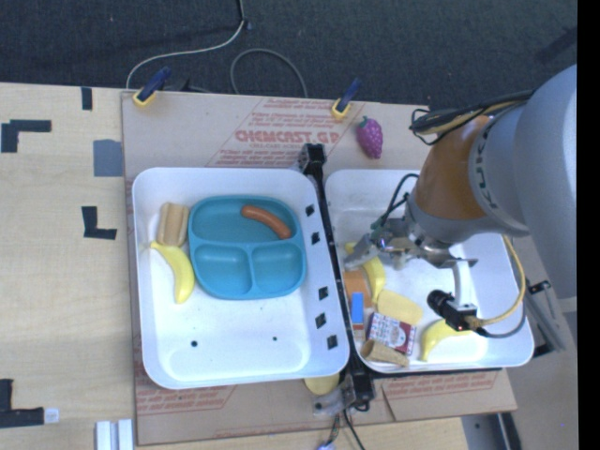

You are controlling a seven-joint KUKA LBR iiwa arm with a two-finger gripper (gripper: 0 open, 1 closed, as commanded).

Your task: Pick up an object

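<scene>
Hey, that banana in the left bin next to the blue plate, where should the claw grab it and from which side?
Probably from straight above, at the middle of the banana. It lies flat on the bin floor and curves along the blue plate, so set the fingers across its narrow width, one toward the plate, one toward the left bin wall.

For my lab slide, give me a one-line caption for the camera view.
KUKA arm reaches into the right bin of toy food; a hot dog rests on the blue plate in the left bin.

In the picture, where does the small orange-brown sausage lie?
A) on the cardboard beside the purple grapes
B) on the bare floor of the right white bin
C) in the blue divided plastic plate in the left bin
C: the small orange-brown sausage rests in the upper compartment of the blue divided plastic plate, which sits in the left white bin.
</scene>
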